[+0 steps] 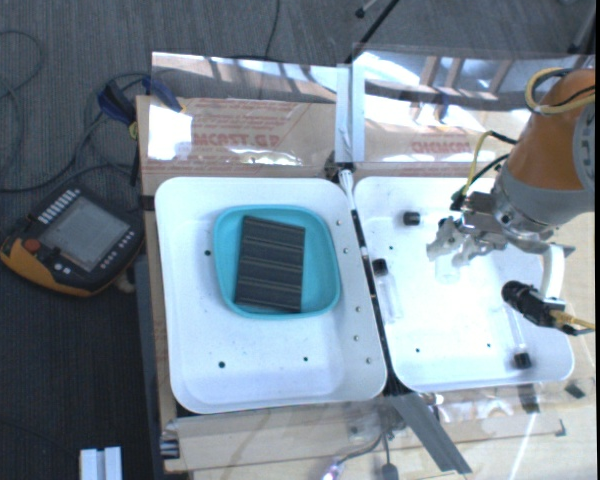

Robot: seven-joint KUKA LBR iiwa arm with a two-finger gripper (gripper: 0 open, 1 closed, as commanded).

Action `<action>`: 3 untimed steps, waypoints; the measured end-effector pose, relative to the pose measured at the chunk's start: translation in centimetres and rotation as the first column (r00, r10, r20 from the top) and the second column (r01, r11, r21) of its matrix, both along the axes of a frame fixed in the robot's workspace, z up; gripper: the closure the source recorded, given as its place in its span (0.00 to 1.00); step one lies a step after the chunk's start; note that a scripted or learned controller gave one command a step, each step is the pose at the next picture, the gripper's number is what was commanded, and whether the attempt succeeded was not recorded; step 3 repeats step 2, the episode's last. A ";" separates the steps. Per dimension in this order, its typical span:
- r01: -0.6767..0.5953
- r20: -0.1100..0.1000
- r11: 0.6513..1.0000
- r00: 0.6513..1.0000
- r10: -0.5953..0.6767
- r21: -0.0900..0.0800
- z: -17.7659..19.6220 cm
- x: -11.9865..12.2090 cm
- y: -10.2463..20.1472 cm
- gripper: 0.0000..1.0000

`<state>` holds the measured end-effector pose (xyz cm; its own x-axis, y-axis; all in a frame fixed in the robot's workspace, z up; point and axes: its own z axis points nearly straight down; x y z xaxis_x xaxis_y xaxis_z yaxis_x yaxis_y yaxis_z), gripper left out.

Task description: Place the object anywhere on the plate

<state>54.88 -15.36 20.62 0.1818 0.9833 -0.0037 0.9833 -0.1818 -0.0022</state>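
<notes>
Starting at the left, we see a teach pendant on the floor beside the worktop, out of play. In the left bin, toward its far edge, the teal plate sits with the dark ribbed object lying flat on it, well inside the rim, so we judge the placement done. The right bin carries a few small dark bits. Above its far right corner the gripper hovers with nothing between its fingers; whether it is released or clenched we cannot tell. We read it as parked clear.
</notes>
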 end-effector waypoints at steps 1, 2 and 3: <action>0.000 0.000 1.000 1.000 0.000 0.000 0.0 0.0 0.0 0.00; 0.019 0.003 1.000 1.000 -0.019 0.000 21.7 3.6 -2.9 0.00; 0.019 0.003 1.000 1.000 -0.019 0.000 21.7 3.6 -2.9 0.00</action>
